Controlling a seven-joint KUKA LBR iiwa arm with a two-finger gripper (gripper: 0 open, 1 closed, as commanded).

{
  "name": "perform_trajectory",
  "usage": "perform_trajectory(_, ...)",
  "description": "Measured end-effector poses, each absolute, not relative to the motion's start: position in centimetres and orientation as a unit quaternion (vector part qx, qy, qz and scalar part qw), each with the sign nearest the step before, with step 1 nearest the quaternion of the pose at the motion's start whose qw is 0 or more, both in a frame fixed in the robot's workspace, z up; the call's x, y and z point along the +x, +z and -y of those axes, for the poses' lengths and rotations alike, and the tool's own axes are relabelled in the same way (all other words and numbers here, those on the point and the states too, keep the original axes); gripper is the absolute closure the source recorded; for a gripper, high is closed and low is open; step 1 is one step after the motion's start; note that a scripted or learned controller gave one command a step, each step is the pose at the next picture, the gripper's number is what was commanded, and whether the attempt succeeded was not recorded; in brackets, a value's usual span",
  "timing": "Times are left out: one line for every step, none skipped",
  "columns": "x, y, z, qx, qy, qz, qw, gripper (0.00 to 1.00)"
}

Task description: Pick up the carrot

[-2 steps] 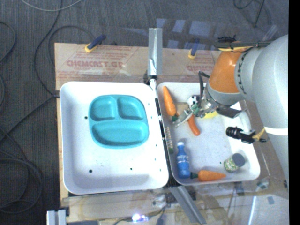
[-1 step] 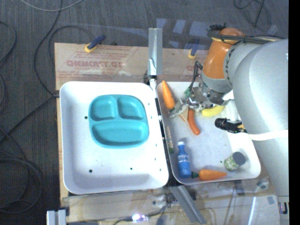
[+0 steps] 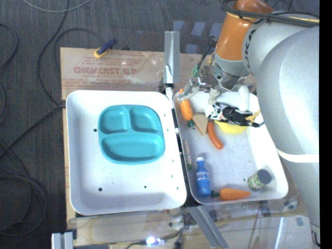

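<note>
Two orange carrots lie in the right bin (image 3: 244, 157). One carrot (image 3: 185, 109) rests near the bin's far left corner, beside a tan wedge (image 3: 200, 124). The other carrot (image 3: 234, 194) lies along the near rim. My gripper (image 3: 193, 88) hangs at the far end of this bin, under the orange-banded wrist (image 3: 231, 40), just above and slightly right of the upper carrot. The view does not settle whether it touches that carrot.
A red-orange sausage (image 3: 215, 135), a yellow bowl (image 3: 234, 127), a blue bottle (image 3: 203, 177) and a small can (image 3: 260, 179) share the right bin. A teal divided plate (image 3: 132, 134) sits in the left bin (image 3: 83, 191). A metal post (image 3: 171, 56) stands between the bins at the back.
</note>
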State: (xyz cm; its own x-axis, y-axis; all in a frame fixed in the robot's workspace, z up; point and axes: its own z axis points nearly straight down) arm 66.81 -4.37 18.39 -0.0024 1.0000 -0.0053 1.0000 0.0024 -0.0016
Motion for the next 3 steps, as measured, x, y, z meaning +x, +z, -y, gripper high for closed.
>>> perform_trajectory(66.8,10.5,10.3,0.708,-0.0013,-0.706,0.001,0.00)
perform_trajectory(65.5,8.8,10.1,0.639,0.0001,-0.769,0.004,0.00)
perform_trajectory(65.6,9.9,10.1,0.638,0.0004,-0.770,0.006,1.00)
